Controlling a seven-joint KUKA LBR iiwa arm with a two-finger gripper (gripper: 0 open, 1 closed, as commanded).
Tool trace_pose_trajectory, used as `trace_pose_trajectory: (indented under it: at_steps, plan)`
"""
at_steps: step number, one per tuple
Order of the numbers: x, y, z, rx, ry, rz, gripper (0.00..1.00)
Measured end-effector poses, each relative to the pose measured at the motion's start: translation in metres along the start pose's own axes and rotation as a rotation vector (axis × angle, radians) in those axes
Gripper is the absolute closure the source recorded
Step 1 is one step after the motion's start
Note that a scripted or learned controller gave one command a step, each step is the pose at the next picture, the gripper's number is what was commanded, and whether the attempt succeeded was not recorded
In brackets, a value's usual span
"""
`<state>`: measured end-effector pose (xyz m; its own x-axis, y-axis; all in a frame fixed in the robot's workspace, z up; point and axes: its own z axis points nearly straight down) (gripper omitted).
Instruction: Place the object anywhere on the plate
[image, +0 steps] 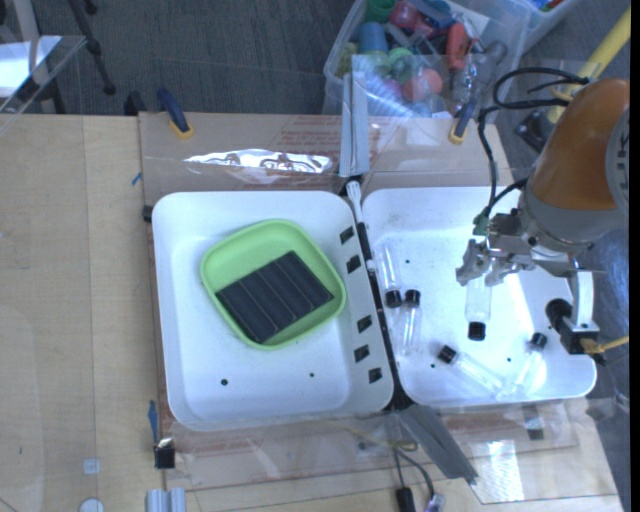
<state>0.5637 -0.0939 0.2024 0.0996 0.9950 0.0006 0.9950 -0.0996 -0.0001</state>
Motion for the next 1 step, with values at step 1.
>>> trace_pose_trajectory:
  at_steps: [1]
  plan:
    - [-0.0001,0.0000,0.0000,0.000,0.000,0.000,0.00]
